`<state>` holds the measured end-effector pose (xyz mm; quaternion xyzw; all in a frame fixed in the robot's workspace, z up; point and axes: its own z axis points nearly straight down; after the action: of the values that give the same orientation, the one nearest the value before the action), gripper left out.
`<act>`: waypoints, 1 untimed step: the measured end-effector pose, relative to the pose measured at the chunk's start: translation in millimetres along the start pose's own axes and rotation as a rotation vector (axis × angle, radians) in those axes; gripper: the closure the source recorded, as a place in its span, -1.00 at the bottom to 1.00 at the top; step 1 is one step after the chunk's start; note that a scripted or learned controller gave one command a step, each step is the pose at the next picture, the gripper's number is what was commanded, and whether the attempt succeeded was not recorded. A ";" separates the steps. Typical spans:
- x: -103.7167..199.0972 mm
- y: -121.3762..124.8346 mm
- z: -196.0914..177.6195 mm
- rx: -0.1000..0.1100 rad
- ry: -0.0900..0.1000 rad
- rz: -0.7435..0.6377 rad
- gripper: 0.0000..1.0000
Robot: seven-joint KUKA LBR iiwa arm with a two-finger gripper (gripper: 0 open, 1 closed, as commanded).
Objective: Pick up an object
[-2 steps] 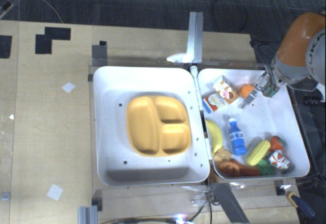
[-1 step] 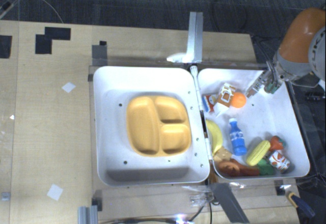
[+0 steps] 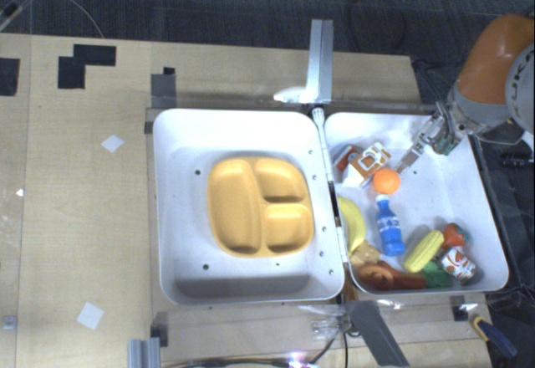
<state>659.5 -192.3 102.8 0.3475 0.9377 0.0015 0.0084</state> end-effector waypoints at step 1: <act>53.5 43.0 14.9 0.003 0.007 0.108 -1.00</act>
<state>647.2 -124.8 87.5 0.3978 0.9175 0.0018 0.0043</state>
